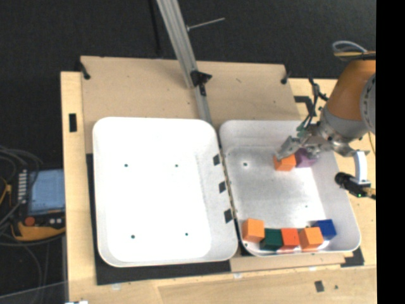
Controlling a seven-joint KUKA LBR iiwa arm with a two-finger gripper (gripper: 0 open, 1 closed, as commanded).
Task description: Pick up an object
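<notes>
Your grey arm with the orange band [350,97] reaches into the right-hand shallow white plastic bin [272,198], and its two-finger gripper [292,149] sits low over the bin's upper part. Directly at its tip lies a small orange cube [285,163], with a small purple block [305,158] just beside it on the arm's side. You cannot tell from this angle whether the claw is open or closed, or whether it has the orange cube at all; the cube looks to be resting on the bin floor, touching or nearly touching the tip.

The main risk, as I judge it, is crowding. The purple block lies so close to the orange cube that one side of the claw could land on it, pushing both pieces aside or pinching two at once, so the lift comes up empty or drops something. The bin floor looks smooth and slick, so a cube nudged off-centre may slide rather than stay put. A hard, flat-faced cube caught at a corner could also twist out as the arm rises.

Along the bin's near wall sits a row of similar small hard blocks: an orange one [254,229], a dark green one [273,239], two more orange ones [290,237] [311,237] and a blue one [326,228], all packed touching. The left-hand white bin [158,189] has the same rounded corners and matte, shallow rim.
</notes>
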